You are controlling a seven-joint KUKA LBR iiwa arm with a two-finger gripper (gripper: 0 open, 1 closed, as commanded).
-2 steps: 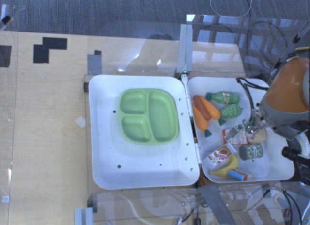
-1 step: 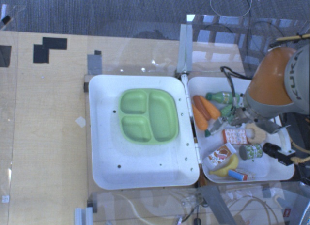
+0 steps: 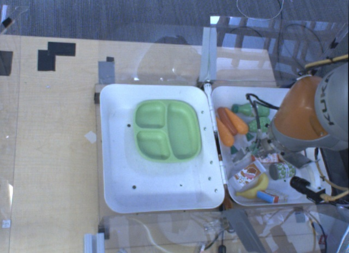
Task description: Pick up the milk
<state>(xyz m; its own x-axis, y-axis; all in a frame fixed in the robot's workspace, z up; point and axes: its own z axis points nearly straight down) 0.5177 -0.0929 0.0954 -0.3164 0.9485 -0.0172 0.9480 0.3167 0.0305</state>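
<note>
A small white and red carton [image 3: 248, 174], which I take for the milk, lies flat in the right bin [image 3: 232, 192] near its front left. The arm's orange band [image 3: 297, 113] hangs over the bin's middle. Below it, my gripper [image 3: 260, 147] reaches down among the clutter, just behind and slightly right of the carton. Nothing is visibly held in it.
Two orange carrots [image 3: 230, 122] lie at the right bin's left wall, with a green bottle [image 3: 248, 110] behind them. A banana [image 3: 255, 186], a small tube [image 3: 268, 196] and a green can [image 3: 282, 170] crowd the carton. The left bin [image 3: 114, 192] holds a green divided plate [image 3: 166, 130].
</note>
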